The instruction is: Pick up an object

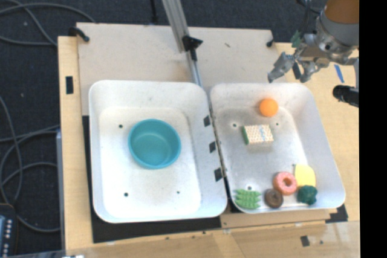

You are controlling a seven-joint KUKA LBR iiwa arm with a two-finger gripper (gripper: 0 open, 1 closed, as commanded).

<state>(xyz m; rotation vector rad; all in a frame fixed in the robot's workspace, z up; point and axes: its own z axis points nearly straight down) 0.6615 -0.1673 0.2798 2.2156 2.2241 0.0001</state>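
My gripper (291, 69) hangs open above the far edge of the right bin (323, 130), with nothing between its fingers. Just below it in the bin lies an orange ball (268, 107). A green-edged sponge block (258, 134) lies nearer the bin's middle. Along the near edge sit a green ridged toy (247, 197), a brown donut (274, 199), a pink donut (284, 182), a yellow piece (305, 175) and a dark green piece (307, 194).
The left bin (109, 190) holds a teal bowl (155, 142). A slanted metal post (172, 0) rises from the bench behind the bins. Cables lie on the dark floor at the left.
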